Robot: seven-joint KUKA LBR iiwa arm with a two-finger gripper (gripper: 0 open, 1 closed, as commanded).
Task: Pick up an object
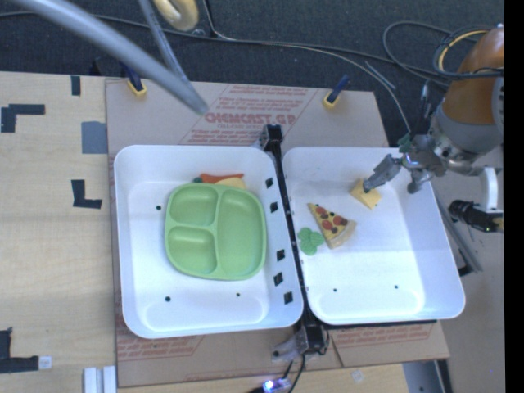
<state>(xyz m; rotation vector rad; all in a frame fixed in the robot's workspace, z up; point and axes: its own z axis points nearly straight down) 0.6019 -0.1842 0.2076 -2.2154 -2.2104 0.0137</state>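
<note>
In the right bin [426, 244], toward its far side, a small yellow cheese-like wedge [366, 196] lies just under the pincer [399, 173], whose fingers are spread, one touching or just above the wedge, nothing held. The wedge looks light, stiff and rather slick; I would pinch its flat sides. Nearby lie one toy pizza slice [332, 223] and one green piece [309, 241]. The left bin [135, 244] holds one green divided plate [216, 230].
</note>
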